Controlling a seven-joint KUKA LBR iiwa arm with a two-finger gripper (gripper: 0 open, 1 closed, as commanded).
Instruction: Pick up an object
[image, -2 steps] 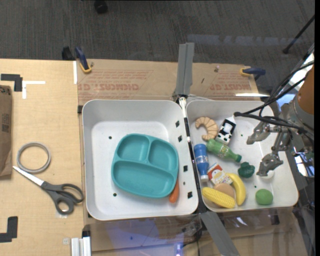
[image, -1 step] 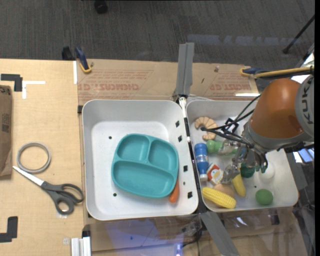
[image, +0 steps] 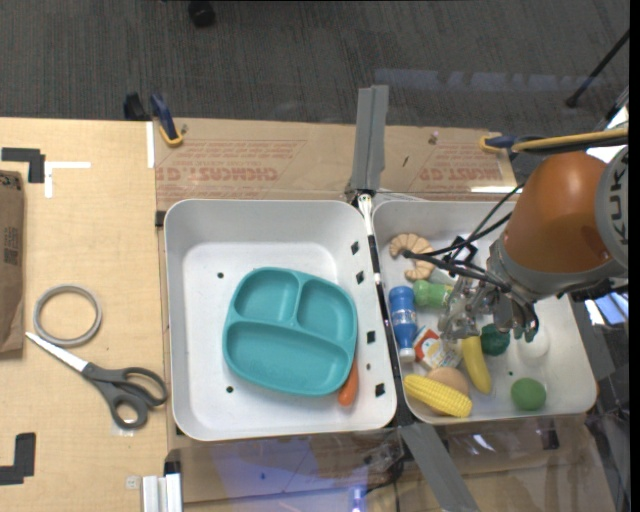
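You've got the gripper (image: 470, 318) down inside the right bin (image: 572, 395), just above the banana (image: 476, 364) and beside the blue bottle (image: 402, 314). Can't tell whether it's released or clenched from this angle, and you can see nothing clearly between its tips. Relative to the banana: corn cob (image: 437, 394) just left and below it, touching or nearly so; green ball (image: 528, 392) to its right, apart; dark green piece (image: 495, 342) just above right; croissant (image: 410, 243) well above, near the bin's top left corner. Left bin (image: 190, 330) holds the teal divided plate (image: 291, 331) with a carrot (image: 348, 385) at its lower right edge. Scissors (image: 108, 381) and tape roll (image: 67, 313) sit on the bench, far left of the banana
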